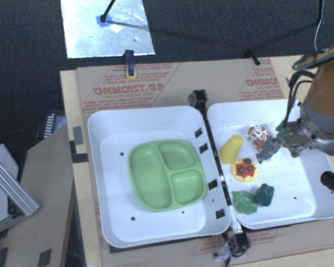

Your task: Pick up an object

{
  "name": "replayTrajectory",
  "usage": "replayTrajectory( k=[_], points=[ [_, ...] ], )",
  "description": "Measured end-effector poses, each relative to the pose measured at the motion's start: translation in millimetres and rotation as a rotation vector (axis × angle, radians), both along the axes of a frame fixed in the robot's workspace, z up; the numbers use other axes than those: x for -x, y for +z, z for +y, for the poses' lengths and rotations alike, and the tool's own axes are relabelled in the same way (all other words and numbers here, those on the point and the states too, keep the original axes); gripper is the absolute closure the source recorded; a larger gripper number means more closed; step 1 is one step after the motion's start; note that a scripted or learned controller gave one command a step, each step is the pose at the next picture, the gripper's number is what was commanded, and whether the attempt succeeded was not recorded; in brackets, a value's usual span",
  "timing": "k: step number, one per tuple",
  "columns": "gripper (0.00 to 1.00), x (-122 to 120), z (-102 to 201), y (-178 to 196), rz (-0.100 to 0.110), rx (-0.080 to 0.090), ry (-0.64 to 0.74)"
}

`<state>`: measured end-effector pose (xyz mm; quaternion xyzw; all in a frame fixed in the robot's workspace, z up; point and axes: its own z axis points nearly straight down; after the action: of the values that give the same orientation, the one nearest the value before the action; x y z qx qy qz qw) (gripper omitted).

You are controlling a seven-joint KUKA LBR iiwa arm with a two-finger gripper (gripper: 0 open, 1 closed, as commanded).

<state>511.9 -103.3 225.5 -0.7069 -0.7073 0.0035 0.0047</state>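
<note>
Camera view: tool [268, 149] low in right bin [317, 206], jaw state unclear; red-yellow toy [245, 170] just left-below, nearest.

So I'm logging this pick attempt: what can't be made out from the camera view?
- Claw: too small and blurred to tell whether it grips anything.
- Arm: cut off by the right edge.
- White and red toy: details too small; the claw crowds its lower edge.
- Right bin: far side covered by the arm.
</note>
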Motion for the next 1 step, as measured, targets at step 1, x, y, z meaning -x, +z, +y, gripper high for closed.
replayTrajectory(
  k=[1],
  points=[
    [0.0,-2.6,0.2,6.2,-0.013,0.002,0.003]
  ],
)
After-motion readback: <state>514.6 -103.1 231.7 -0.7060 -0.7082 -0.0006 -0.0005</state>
